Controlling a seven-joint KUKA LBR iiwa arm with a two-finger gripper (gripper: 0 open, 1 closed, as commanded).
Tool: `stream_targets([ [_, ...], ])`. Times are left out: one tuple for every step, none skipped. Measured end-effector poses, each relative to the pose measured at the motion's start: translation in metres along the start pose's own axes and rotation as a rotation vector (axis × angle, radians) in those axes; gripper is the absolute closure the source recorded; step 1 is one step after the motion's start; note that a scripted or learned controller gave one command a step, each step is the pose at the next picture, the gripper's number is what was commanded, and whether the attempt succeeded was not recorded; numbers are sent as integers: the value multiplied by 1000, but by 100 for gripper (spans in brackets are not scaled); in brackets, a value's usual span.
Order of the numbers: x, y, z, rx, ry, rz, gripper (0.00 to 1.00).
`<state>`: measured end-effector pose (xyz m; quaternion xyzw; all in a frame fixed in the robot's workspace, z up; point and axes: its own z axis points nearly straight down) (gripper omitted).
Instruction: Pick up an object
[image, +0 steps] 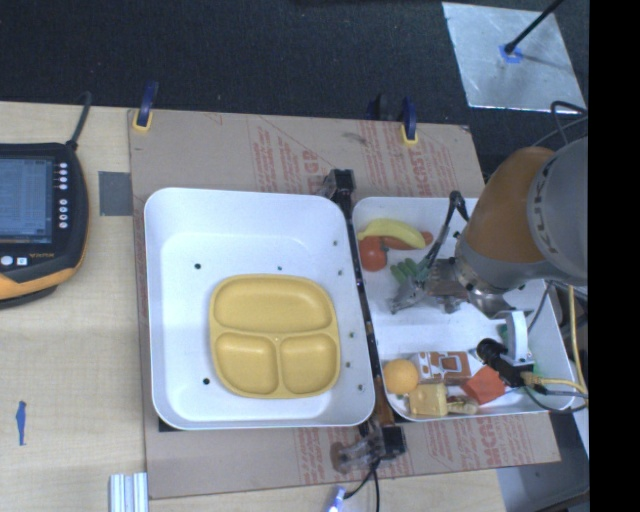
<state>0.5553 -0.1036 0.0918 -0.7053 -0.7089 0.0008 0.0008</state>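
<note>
A yellow divided tray (275, 335) is seen in the left bin (170, 230). In the right bin (395, 412), the gripper (405, 295) is lowered just below a tomato (373, 256) and banana (393, 232); whether anything is held cannot be told. An orange ball (400, 376) lies below it.

Two bins (160, 300), one tray (272, 335), perhaps seven toys (401, 376).

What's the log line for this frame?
pincer: low in right bin, by green item | left bin: yellow tray | grasp: unconfirmed
</note>
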Motion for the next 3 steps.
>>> stream_targets([
  [-9, 87, 0, 0, 0, 2, 0],
  [-10, 87, -11, 2, 0, -4, 100],
  [71, 48, -101, -1, 2, 1, 100],
])
